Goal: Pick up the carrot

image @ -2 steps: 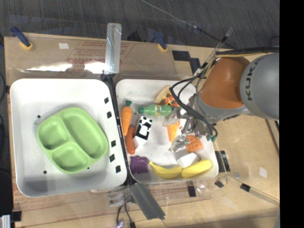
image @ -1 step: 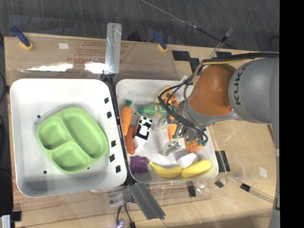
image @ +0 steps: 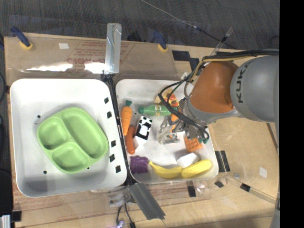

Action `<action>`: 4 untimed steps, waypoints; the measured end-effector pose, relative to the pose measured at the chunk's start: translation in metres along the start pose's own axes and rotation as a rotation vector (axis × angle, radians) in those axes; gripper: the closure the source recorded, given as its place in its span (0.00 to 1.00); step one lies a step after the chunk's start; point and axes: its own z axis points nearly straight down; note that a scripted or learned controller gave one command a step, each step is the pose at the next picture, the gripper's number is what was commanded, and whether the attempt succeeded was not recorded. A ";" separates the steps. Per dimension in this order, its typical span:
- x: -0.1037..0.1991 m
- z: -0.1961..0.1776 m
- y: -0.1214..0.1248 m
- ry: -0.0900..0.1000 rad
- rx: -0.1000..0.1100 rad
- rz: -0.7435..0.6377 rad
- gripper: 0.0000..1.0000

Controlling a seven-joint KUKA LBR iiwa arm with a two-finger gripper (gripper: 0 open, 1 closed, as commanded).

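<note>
The carrot (image: 126, 120) is orange with a small green top and lies lengthwise along the left wall of the right bin (image: 209, 148). My gripper (image: 170, 131) hangs low over the middle of that bin, to the right of the carrot and apart from it. A black-and-white block (image: 144, 127) lies between the two. The grey arm with its orange band (image: 213, 89) comes in from the right and hides part of the bin's right side.
A reddish-orange piece (image: 131, 144) lies just below the carrot. The right bin also holds a green bottle (image: 154, 110), purple grapes (image: 139, 164), a banana (image: 164, 170), a yellow piece (image: 197, 168) and a white block (image: 186, 158). A green divided plate (image: 71, 139) sits in the left bin (image: 23, 94).
</note>
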 end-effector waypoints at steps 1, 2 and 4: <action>0.022 -0.109 0.000 -0.007 0.004 -0.144 1.00; 0.059 -0.159 -0.023 -0.002 0.004 -0.249 1.00; 0.028 -0.265 -0.035 -0.002 0.003 -0.836 1.00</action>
